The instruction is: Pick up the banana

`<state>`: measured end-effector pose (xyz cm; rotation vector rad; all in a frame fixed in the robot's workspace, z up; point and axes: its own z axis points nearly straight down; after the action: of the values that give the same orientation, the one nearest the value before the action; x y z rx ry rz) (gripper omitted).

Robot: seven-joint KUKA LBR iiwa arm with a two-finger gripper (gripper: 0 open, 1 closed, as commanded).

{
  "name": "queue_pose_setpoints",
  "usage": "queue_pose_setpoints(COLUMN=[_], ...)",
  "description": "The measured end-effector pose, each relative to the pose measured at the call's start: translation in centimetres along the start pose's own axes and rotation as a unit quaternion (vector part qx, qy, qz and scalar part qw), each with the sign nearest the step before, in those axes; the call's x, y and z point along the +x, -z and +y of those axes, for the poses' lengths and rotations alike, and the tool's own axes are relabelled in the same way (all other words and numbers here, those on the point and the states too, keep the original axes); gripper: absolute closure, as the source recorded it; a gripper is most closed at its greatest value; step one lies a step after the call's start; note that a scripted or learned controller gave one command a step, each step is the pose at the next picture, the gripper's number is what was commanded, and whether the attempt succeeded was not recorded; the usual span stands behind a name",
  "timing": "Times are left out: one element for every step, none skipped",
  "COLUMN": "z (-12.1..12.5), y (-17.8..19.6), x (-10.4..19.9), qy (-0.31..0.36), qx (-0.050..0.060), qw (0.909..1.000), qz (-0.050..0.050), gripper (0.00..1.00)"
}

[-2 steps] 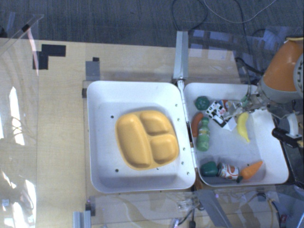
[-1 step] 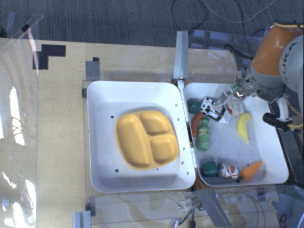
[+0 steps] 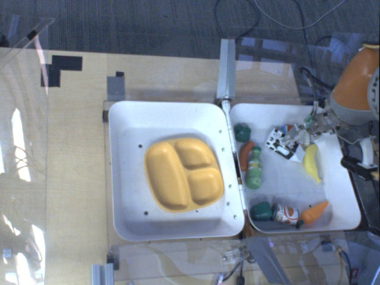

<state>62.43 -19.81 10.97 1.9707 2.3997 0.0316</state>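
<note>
The yellow banana [image 3: 312, 162] lies in the right bin [image 3: 350, 218], toward its right side, pointing roughly up and down the view. My gripper [image 3: 284, 142] hangs low over the same bin, just left of the banana's upper end and close beside it. The banana rests on the bin floor, apart from the gripper. The arm, with its orange band [image 3: 356, 82], reaches in from the right edge above the bin's far corner.
The right bin also holds a dark green piece [image 3: 241, 132], a red-orange piece [image 3: 245, 155], a green bottle [image 3: 254, 168], another green piece [image 3: 260, 211], a small can [image 3: 285, 214] and an orange carrot [image 3: 314, 212]. A yellow divided plate [image 3: 181, 174] sits in the left bin [image 3: 124, 159].
</note>
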Motion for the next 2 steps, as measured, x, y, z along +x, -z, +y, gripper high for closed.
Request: queue_pose_setpoints(z=[-3.7, -8.1], y=[0.1, 0.4], x=[-0.1, 0.5], qy=[0.035, 0.089], qx=[-0.009, -0.012], qw=[0.9993, 0.9959], qz=[-0.004, -0.009], gripper=[0.00, 0.00])
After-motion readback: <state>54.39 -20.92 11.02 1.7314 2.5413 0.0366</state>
